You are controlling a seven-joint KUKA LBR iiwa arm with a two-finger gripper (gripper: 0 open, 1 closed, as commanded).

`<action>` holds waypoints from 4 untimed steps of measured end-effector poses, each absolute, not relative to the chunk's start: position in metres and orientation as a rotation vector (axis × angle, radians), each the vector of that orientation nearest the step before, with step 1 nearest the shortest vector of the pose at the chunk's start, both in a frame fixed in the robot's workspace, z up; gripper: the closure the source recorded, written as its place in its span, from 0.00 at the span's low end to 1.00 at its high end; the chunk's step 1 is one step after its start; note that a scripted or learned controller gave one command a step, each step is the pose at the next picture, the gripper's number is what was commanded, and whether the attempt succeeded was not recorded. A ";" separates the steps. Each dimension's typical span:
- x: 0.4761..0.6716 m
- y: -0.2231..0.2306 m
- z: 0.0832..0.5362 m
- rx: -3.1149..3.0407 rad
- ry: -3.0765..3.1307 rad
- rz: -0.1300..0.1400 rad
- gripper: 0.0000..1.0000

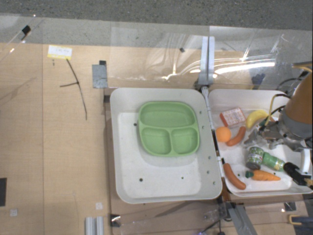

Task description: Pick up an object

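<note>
The wooden bench [54, 146] carries two shallow white bins side by side: the left bin [127, 180] and the right bin [230, 99], which touch along a grey divider [208, 62]. On the bare wood at the far left lie a yellow label [59, 52] and a thin dark wire [78, 89]. Just beside the left bin's far left corner lies a small grey plate [100, 75].

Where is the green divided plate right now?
The green divided plate lies flat in the left bin, toward its far end, just left of the divider between the bins. The toy food all lies in the right bin.
</note>
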State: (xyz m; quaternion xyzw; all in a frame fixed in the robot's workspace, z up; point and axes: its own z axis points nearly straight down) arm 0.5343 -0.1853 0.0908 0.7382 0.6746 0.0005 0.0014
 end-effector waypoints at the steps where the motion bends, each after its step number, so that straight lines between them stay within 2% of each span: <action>1: 0.501 -0.123 0.091 2.094 2.339 0.002 0.00; 2: 0.503 -0.124 0.102 2.093 2.333 0.008 1.00; 3: 0.503 -0.124 0.102 2.092 2.333 0.007 0.00; 4: 0.565 -0.146 0.102 2.280 2.155 0.003 0.00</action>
